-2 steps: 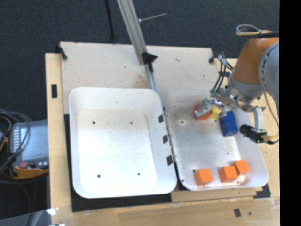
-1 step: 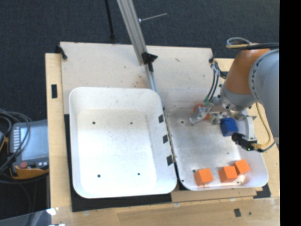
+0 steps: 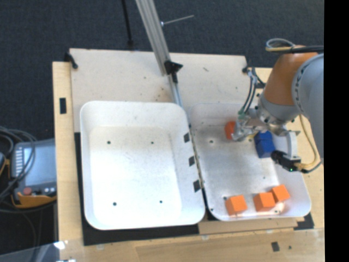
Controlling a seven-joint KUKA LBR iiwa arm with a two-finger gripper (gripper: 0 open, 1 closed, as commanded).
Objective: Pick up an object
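Note:
My gripper (image 3: 240, 133) hangs low over the upper middle of the right bin (image 3: 218, 168), under the grey wrist and its orange band. A small red-orange object (image 3: 230, 129) lies right against the gripper's left side; whether it is gripped cannot be made out. Just right of the gripper, below the wrist, shows a blue block-like piece (image 3: 264, 144). Three orange blocks lie along the bin's front edge: one (image 3: 236, 204) at the left, one (image 3: 265, 201) in the middle, one (image 3: 281, 193) at the right.
The left bin (image 3: 87, 146) stands beside the right one, with a black-clipped divider between them. A slanted aluminium rail (image 3: 155, 31) rises from the bench behind the bins. Cables trail from the wrist at the right. A pendant lies off the bench at the far left.

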